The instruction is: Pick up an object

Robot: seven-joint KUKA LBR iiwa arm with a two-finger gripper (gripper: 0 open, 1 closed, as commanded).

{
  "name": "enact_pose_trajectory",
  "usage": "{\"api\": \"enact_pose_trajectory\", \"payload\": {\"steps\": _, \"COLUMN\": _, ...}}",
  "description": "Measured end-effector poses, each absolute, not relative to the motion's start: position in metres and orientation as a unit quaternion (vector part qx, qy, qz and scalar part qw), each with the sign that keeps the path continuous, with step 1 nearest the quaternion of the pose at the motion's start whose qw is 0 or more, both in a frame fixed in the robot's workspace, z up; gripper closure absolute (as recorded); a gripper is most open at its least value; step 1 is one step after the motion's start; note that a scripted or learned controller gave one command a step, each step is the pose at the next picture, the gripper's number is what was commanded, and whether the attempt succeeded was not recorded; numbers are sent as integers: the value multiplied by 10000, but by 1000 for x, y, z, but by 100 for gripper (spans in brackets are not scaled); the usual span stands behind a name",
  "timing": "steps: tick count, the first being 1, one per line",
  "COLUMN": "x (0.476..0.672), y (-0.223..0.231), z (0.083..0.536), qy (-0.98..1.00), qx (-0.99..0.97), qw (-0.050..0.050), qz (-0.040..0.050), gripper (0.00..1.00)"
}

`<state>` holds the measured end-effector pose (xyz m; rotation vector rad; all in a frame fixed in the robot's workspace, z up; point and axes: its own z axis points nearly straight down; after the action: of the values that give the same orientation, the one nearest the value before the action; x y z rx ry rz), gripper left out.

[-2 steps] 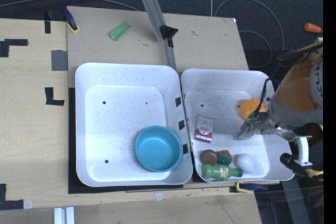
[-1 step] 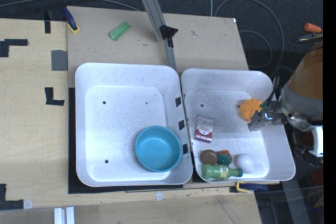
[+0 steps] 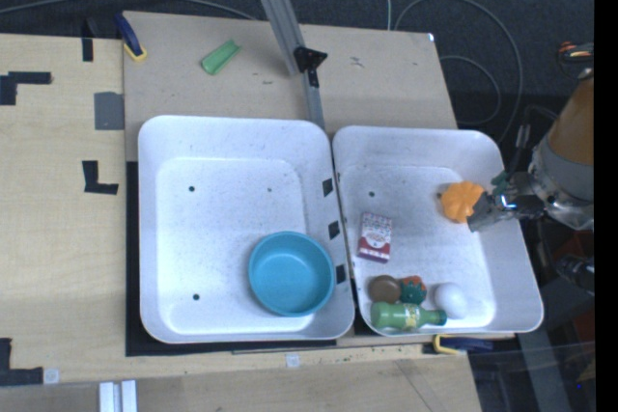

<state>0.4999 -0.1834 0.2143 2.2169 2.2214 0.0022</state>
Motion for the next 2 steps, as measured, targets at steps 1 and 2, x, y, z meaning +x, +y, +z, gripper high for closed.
{"api": "enact_pose_trajectory", "payload": {"steps": 1, "x": 501, "y": -183, "z": 249, "qy": 7079, "qx": 7064, "qw": 14, "qz": 5, "gripper": 100}}
{"api": "enact_pose_trajectory", "payload": {"steps": 2, "x": 508, "y": -128, "z": 255, "qy": 7098, "qx": 7044, "qw": -5, "qz": 7, "gripper": 100}}
